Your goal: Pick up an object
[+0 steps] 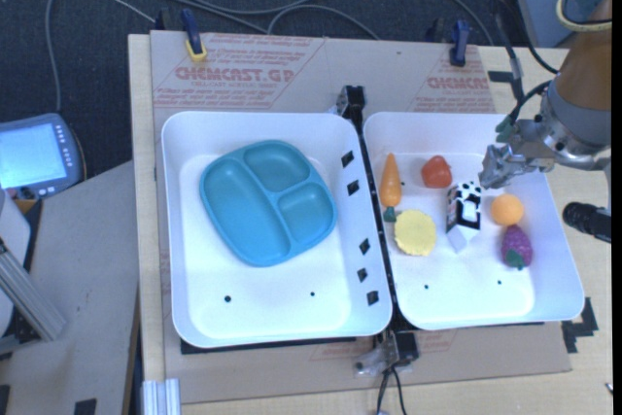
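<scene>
The right bin (486, 306) holds several toy foods: an orange carrot (390, 180), a red tomato (436, 172), a yellow round piece (415, 232), a black-and-white block (466, 207), an orange ball (506, 209) and a purple grape bunch (516, 246). My gripper (498, 168) hangs over the bin's back right part, just above the orange ball and right of the tomato. Nothing shows between its fingers.
The left bin (194, 306) carries a blue divided plate (269, 201). A black divider with clips (362, 209) runs between the bins. Blue clamps (192, 36) hold the cardboard at the back. A tablet (34, 154) lies off the bench at left.
</scene>
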`<state>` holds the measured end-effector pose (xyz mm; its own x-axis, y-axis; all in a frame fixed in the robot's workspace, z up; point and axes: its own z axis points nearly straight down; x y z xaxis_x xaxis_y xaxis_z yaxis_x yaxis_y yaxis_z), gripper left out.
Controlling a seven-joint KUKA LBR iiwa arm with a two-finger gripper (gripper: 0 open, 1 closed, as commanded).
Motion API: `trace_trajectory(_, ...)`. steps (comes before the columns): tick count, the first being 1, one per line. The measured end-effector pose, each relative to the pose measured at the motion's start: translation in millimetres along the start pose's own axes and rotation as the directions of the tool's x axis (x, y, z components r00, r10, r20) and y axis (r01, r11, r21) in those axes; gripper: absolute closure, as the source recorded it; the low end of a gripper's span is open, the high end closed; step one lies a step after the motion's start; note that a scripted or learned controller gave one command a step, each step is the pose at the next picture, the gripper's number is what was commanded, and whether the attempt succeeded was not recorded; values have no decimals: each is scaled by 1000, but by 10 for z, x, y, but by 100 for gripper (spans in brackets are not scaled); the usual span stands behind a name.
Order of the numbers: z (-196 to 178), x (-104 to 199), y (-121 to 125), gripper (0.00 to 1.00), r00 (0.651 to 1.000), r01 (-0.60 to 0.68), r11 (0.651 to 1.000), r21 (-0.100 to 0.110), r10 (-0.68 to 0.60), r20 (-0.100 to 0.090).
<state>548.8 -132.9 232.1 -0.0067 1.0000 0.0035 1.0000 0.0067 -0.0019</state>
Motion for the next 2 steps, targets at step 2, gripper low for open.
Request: trace_trajectory(2,131,1165,92,100,1000,1,1000,1,-1,0)
